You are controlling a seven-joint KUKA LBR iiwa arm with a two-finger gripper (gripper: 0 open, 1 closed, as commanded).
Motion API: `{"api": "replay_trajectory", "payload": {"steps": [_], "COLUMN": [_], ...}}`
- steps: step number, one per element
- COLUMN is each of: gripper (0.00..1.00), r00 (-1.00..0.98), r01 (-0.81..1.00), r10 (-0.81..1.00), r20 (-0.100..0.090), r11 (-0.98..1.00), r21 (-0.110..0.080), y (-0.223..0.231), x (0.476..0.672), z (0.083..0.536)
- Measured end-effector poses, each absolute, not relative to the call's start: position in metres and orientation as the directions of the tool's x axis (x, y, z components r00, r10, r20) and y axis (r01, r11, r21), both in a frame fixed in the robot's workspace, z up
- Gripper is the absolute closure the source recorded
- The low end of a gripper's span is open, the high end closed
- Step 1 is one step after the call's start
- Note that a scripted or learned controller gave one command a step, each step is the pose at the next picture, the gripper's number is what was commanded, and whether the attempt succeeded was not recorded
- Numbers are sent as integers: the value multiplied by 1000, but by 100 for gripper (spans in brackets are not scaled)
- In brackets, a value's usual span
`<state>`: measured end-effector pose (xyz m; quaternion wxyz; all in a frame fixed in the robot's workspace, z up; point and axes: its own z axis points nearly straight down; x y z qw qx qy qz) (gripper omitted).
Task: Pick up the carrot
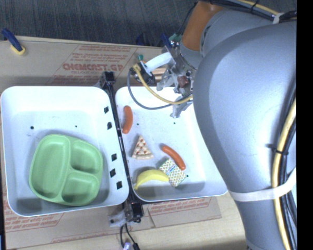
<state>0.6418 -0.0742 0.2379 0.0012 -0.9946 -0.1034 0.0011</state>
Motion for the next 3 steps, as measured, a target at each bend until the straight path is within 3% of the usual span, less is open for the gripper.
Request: {"api": "replay_trajectory", "payload": {"steps": [1,2,3], "gripper": [0,0,0], "r00": [979,957,965], "r01": [204,291,263], "r10": [204,291,263], "r20": [-3,-3,-3], "r11": [-979,-957,-965], "r21": [-2,-4,-2], "y": [-62,-151,-77], "x": [649,622,643], "z": [263,330,437]}}
